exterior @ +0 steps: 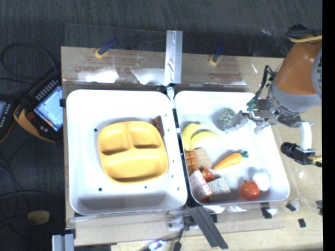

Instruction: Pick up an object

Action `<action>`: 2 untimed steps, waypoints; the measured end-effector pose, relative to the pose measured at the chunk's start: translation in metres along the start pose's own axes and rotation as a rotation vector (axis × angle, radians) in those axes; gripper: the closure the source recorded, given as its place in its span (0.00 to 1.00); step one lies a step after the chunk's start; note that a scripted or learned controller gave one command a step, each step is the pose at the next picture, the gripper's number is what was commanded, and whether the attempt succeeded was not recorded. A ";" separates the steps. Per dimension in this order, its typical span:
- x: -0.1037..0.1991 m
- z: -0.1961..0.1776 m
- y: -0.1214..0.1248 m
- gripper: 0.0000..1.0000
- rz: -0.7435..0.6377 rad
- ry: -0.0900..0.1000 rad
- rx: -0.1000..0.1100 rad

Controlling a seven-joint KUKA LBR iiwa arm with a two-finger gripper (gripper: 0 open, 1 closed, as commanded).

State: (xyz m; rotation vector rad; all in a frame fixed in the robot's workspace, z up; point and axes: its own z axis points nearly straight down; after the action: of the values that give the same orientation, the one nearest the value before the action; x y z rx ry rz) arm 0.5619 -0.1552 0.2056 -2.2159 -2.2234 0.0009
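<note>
Camera view, looking down at a slant: two shallow white bins are seen side by side on the counter (73, 67). The grey arm w/ orange band (296, 75) is reached in from the right, and the tool (251, 118) is held over the upper right part of the right white bin (280, 161), just beside a small round green-and-white speckled object (226, 117). Whether the tool is wide or narrow cannot be told; nothing is seen held in it.

No one object is named by the task. The closest candidate is judged to be the speckled object, lying apart from the rest in the upper middle of the right bin. Lower down are a yellow banana-shaped toy (196, 135), an orange plastic carrot w/ green top (229, 160), a red round tomato-like toy (250, 190), a white egg-shaped piece (260, 180) & small patterned boxes (209, 184), packed close together. The left white bin (78, 140) is occupied by a yellow sectioned plastic tray (132, 149).

To do the step well, approx. this is advised: the tool is centred over the speckled object, not off to its right, then lowered straight. The bin wall should be kept clear. The crowded lower cluster is best avoided, as neighbours could be nudged.
</note>
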 end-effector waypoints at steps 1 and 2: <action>-0.019 0.048 0.051 0.00 0.042 0.001 0.001; -0.012 0.117 0.071 0.00 -0.098 -0.007 -0.008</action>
State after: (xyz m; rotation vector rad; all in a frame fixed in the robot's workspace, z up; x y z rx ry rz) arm 0.6322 -0.1668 0.0887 -2.1113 -2.3379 -0.0003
